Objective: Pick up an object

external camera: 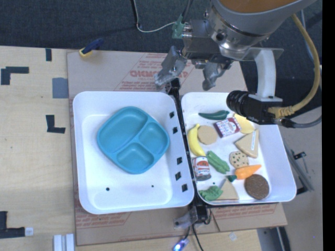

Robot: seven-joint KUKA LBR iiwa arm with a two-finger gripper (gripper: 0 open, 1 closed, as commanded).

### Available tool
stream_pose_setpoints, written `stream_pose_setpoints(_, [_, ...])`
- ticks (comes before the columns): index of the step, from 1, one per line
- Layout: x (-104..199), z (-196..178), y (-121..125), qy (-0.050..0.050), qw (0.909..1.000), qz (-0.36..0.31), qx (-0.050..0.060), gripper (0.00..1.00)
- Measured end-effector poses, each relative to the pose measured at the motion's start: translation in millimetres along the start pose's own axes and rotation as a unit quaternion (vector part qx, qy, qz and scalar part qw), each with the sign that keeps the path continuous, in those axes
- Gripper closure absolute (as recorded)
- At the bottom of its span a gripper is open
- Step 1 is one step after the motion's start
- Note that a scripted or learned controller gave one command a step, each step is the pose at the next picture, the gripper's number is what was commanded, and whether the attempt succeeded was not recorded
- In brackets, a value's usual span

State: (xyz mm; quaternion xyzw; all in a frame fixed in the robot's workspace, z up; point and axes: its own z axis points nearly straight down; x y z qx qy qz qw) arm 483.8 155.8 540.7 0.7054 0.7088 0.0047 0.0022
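Plainly the gripper (191,73) hangs spread and empty above the bins' far edge, so a descent could strike the divider or jostle crowded neighbours, while the banana (194,140) lies in the right bin (282,156), its long axis running near-to-far, curving

The arm (261,4) is cut off by the top edge.
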Motion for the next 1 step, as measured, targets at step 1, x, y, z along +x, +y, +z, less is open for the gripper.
stream_pose_setpoints(1, [-1.0, -4.0, 0.1, -0.002, 1.0, 0.001, 0.005, 1.0])
